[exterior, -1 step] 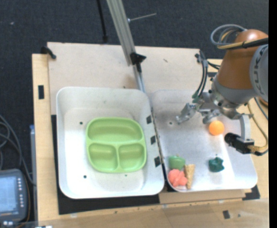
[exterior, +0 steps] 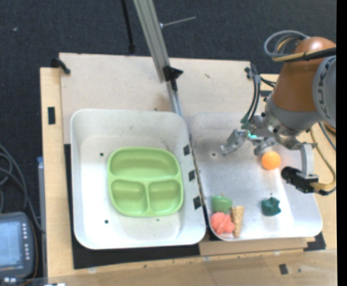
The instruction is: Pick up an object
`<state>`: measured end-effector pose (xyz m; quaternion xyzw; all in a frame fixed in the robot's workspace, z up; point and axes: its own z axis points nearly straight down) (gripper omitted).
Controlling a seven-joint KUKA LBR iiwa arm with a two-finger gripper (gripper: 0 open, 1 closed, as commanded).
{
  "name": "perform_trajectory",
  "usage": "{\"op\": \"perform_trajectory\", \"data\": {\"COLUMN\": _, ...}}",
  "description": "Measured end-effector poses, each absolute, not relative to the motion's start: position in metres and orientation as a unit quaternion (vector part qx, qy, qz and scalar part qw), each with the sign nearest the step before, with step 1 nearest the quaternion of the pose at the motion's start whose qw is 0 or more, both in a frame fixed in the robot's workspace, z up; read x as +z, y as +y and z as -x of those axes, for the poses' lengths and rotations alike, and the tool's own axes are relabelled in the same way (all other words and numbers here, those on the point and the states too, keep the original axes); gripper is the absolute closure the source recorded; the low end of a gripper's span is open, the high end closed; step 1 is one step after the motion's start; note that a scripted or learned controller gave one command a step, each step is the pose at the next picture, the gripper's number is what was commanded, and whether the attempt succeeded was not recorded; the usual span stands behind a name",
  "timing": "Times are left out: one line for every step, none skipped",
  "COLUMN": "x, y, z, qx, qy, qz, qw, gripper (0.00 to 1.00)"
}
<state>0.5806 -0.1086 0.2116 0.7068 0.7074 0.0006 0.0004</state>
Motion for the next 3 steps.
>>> {"op": "perform_trajectory", "data": {"x": 0.168, "y": -0.106, "z": -0.576, "qx": -0.0018, "qy": 0.707, "qz": -0.708, "qw": -0.001, "gripper": 0.00}}
{"op": "perform_trajectory", "data": {"x": 0.121, "y": -0.102, "z": -0.582, "qx": -0.0018, "qy": 0.706, "qz": -0.709, "qw": -0.001, "gripper": 0.00}}
{"op": "perform_trajectory", "data": {"x": 0.100, "y": -0.103, "z": -0.582, "qx": -0.0012, "qy": 0.706, "qz": -0.708, "qw": 0.000, "gripper": 0.00}}
